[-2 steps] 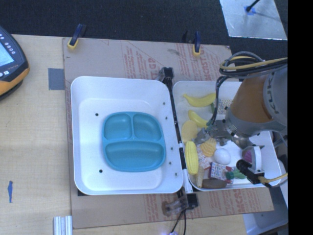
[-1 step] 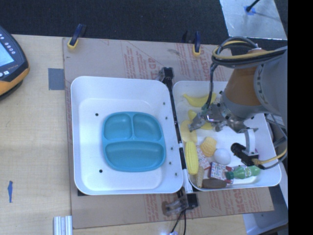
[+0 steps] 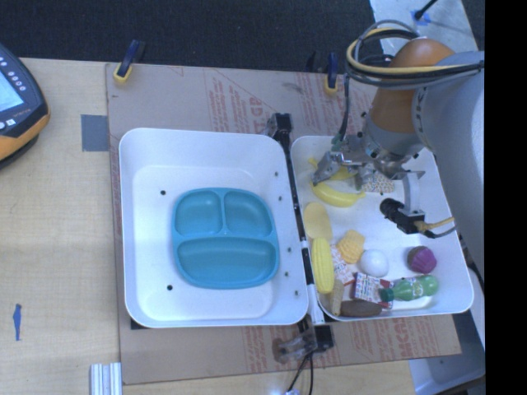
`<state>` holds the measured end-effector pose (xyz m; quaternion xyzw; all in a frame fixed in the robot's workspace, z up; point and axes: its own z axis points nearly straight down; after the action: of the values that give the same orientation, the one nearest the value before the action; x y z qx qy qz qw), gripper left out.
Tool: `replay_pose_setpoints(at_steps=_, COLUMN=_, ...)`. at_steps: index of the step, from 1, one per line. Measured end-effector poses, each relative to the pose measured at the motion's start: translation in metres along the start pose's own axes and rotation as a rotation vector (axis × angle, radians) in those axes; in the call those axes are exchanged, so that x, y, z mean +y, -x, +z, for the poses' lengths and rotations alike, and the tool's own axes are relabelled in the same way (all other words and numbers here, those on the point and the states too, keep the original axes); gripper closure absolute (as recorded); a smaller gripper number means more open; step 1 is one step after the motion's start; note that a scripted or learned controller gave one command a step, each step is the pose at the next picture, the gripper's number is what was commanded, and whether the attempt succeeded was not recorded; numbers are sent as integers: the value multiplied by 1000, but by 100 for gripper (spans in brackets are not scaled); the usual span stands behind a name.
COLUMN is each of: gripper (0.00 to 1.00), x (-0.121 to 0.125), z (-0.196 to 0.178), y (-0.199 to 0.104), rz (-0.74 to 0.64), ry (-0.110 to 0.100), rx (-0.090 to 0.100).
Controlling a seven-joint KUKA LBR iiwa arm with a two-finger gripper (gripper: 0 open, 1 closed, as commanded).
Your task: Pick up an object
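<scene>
**Hand hovering over the banana at the far end of the right bin**

The hand (image 3: 360,164) is hanging low in the right bin (image 3: 458,303), and the yellow banana (image 3: 338,194) is lying just beneath and slightly nearer the camera than its metal tips. Whether the tips are apart or together I cannot tell; nothing is visibly sitting between them.

Handling judgement: the banana is looking like a hollow plastic toy, so light, stiff and smooth-skinned, probably slippery. Its curve is tapering toward both ends, so the thick middle across the short axis is offering the surest hold; a pinch near a tip is likely to squirt it out.

Other contents, all on the camera side of the hand: a pale yellow oblong piece (image 3: 318,219) and a corn cob (image 3: 322,263) with a ridged surface, both lying along the bin's left wall; a knobbly yellow block (image 3: 352,244); a glossy white egg (image 3: 374,262), round and hard to trap; a purple ball-like item (image 3: 422,259); a green piece (image 3: 414,286); a brown piece (image 3: 359,308).

The left bin (image 3: 144,159), well away from the hand, is holding a matte blue divided plate (image 3: 225,238). Both bins are resting on the tabletop (image 3: 58,245).
</scene>
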<state>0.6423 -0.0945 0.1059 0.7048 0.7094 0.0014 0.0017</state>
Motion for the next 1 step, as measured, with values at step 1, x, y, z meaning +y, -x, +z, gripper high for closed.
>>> replay_pose_setpoints(at_steps=1, gripper=0, x=14, z=14, y=-2, rz=1, ry=-6, rx=0)
